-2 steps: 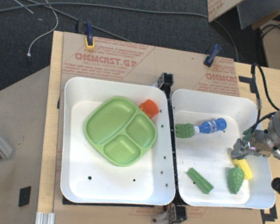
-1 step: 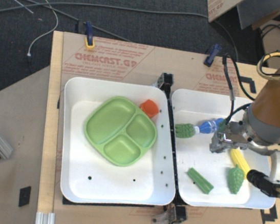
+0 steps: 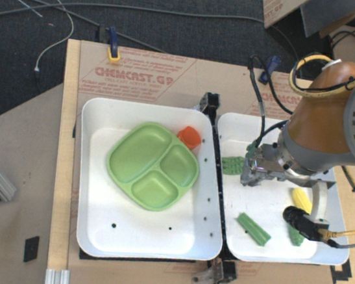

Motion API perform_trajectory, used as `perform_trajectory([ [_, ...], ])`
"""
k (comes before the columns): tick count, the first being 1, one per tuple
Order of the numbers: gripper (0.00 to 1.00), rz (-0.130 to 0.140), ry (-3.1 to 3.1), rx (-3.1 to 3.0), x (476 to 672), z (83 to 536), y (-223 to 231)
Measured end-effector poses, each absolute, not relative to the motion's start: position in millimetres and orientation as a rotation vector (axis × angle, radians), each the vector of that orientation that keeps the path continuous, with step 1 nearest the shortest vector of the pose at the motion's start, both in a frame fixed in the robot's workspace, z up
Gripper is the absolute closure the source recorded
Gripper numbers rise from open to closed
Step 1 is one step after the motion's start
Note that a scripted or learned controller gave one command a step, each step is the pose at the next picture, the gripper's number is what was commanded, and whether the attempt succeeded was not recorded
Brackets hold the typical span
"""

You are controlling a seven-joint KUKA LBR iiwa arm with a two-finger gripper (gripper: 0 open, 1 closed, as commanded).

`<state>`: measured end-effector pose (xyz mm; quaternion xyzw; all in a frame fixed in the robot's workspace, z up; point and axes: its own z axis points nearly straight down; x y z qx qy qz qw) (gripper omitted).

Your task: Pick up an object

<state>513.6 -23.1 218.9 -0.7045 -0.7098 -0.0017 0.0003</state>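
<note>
From my remote seat, I see the claw (image 3: 252, 171) low in the right bin (image 3: 266, 249), at its left side; whether it is wide or narrow I cannot tell. A green piece (image 3: 231, 165) lies just to its left, against the bin wall. A green stick (image 3: 254, 228) lies nearer, a yellow corn cob (image 3: 302, 199) to the right. In the left bin (image 3: 151, 239), a green divided plate (image 3: 154, 165) sits beside an orange piece (image 3: 190, 136).

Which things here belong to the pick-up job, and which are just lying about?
Job:
gripper, low in the right bin
green piece beside it
green stick
yellow piece

Lying about:
green divided plate in the left bin
orange piece at the plate's edge
cardboard sheet
blue clamp
</note>
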Motion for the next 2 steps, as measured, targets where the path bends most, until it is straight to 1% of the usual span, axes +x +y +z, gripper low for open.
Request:
perform_trajectory([
  [1, 1.00, -0.004, -2.229, -2.212, 517.3, 227, 36],
  [2, 1.00, -0.005, -2.229, -2.214, 529.0, 237, 88],
])
